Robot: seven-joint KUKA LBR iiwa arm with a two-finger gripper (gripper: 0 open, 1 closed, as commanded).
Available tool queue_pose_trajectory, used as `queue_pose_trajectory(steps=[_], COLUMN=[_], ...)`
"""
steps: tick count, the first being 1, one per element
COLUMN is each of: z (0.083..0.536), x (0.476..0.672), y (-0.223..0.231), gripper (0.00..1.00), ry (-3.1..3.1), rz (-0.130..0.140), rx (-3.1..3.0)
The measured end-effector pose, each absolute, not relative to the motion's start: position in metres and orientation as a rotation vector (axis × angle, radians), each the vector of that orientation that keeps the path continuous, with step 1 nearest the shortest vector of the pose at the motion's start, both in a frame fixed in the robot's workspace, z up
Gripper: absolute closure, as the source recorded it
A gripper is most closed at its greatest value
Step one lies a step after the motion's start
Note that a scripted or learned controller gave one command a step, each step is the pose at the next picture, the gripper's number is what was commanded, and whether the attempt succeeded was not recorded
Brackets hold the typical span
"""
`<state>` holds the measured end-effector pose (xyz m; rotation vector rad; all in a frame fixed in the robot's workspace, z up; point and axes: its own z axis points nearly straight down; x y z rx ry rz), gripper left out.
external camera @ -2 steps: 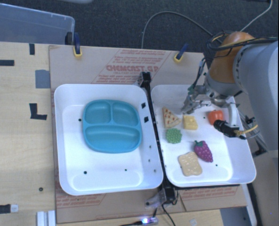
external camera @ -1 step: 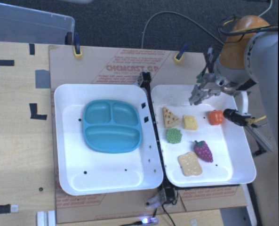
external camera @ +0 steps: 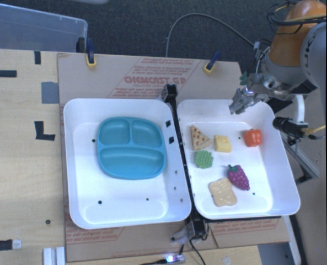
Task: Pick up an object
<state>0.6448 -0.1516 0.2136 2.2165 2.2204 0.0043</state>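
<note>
wooden bench [external camera: 20,164], cardboard sheet [external camera: 146,79], dark floor [external camera: 207,4]

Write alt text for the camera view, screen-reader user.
The end effector hovers over the far rim of the right bin, holding nothing visible. That bin contains a pizza slice, cheese cube, tomato, broccoli, grapes and cracker. The left bin holds a blue divided plate.

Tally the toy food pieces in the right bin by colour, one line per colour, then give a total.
Yellow or tan: 3, the pizza slice, cheese cube and cracker
Red: 1, the tomato
Green: 1, the broccoli
Purple: 1, the grapes
Total: 6
</note>
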Motion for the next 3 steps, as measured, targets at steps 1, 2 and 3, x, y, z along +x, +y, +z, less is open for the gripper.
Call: queue_pose_trajectory(steps=[1, 2, 3], z=[0.267, 0.264, 0.260], x=[0.646, 0.637, 0.629], y=[-0.151, -0.093, -0.043], gripper=[1.00, 1.00, 1.00], ry=[2.220, 2.229, 2.230], rz=[0.004, -0.001, -0.002], rx=[2.216, 2.217, 2.217])
